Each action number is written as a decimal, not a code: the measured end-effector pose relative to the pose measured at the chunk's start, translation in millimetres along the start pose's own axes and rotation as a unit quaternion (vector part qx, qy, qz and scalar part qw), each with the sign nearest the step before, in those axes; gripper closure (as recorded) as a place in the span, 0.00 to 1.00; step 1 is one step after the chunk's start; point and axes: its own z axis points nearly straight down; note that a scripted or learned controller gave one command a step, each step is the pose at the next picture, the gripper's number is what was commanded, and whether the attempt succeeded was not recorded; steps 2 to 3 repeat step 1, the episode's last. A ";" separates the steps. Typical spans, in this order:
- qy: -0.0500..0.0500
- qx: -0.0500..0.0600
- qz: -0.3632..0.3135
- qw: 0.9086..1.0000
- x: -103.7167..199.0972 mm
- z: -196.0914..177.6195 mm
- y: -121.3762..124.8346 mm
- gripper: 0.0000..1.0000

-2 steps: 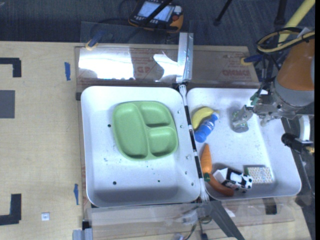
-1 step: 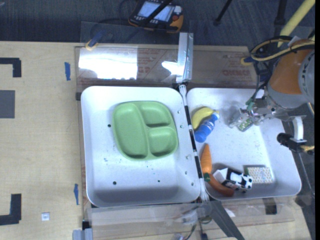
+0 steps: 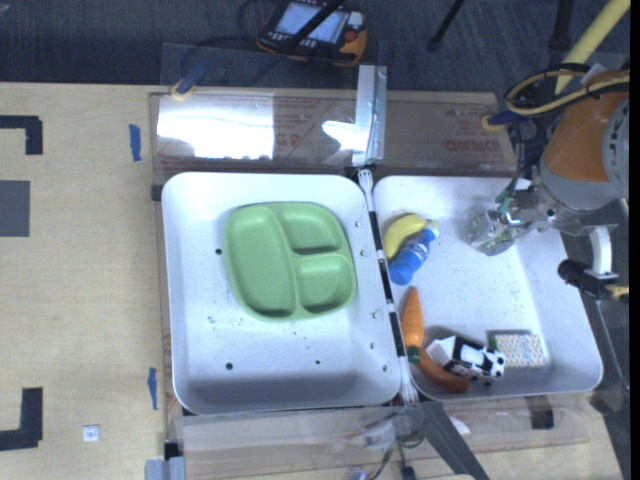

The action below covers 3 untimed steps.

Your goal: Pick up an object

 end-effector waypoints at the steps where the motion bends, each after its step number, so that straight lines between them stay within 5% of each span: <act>1: 0.002 0.006 0.062 0.998 39.9 -93.6 16.8 1.00; 3: 0.002 0.006 0.062 0.998 39.9 -93.6 16.8 1.00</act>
